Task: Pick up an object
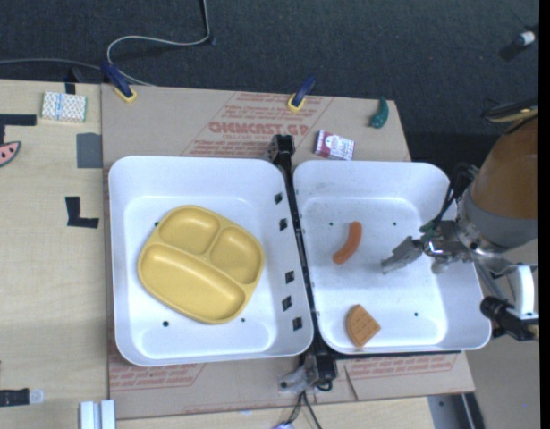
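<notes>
An orange sausage-shaped piece [347, 242] lies near the middle of the right bin [382, 181]. A tan cracker-like piece [362, 325] rests near that bin's front edge. My gripper [401, 257] hangs over the right side of the right bin, to the right of the sausage and above the cracker, apart from both. Its grey fingers point left, and nothing shows between them. A yellow divided plate [201, 262] fills the middle of the left bin [131, 195].
The arm's orange band and grey wrist [511, 195] stand over the right bin's right rim. A small packet [333, 145] and a green clip [379, 113] lie on the cardboard behind the bins. Cables run across the dark floor at the back.
</notes>
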Robot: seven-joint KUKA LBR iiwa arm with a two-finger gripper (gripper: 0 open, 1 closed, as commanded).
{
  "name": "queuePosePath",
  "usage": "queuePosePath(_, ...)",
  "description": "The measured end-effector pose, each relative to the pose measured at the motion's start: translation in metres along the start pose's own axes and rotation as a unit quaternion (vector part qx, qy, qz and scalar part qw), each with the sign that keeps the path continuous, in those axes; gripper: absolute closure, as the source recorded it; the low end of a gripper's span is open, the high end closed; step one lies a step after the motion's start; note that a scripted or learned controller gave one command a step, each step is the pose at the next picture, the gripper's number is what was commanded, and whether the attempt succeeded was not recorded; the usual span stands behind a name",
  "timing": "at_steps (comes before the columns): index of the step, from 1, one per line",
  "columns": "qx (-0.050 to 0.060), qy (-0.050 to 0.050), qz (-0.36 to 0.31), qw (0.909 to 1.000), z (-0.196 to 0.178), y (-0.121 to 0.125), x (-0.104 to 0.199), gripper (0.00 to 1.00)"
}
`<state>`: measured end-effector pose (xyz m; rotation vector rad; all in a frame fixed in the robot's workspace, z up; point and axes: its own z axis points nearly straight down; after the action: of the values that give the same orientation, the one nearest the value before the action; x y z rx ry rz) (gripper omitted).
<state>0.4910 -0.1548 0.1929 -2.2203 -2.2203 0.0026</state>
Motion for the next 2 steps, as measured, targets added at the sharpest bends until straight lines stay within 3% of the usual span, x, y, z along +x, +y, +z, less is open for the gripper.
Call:
queuePosePath(1,-0.002,0.000,0.000,1.0000,0.107,-0.006,0.005,0.00)
queuePosePath(2,-0.004,0.000,-0.001,1.0000,0.107,0.045,0.054,0.00)
